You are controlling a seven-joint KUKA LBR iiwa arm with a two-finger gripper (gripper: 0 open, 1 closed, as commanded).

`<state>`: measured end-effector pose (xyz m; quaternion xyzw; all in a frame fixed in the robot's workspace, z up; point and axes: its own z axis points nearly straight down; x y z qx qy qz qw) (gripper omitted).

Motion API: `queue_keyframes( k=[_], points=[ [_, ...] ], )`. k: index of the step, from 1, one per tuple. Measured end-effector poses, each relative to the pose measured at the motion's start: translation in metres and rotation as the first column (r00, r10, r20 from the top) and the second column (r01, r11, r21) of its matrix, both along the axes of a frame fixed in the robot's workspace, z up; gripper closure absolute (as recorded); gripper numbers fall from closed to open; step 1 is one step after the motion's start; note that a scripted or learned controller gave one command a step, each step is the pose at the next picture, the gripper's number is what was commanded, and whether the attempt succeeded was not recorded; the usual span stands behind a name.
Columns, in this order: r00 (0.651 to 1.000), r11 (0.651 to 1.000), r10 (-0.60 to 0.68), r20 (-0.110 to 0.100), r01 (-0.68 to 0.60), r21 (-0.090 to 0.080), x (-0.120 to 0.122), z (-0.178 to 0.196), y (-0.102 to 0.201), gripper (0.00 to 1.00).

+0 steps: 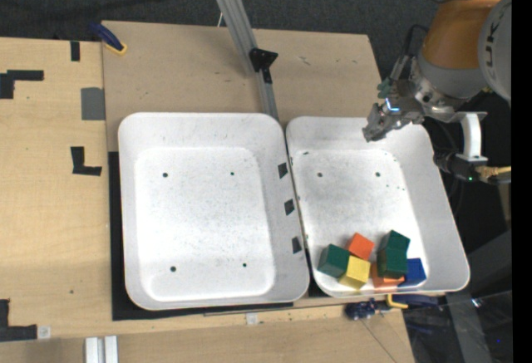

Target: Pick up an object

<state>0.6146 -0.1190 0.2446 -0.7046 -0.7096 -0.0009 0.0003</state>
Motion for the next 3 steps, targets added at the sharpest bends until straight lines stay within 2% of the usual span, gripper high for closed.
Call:
queue_keyframes(
  k=[1, 2, 3],
  points=[
    [1.000, 1.000, 0.000, -0.002, 0.000, 0.000, 0.006, -0.003, 0.056, 1.00],
    [1.000, 1.000, -0.001, -0.004, 0.001, -0.001, -0.003, -0.016, 0.110, 1.00],
    [1.000, 1.000, 0.001, -0.001, -0.001, 0.000, -0.008, -0.006, 0.166, 1.00]
  ],
)
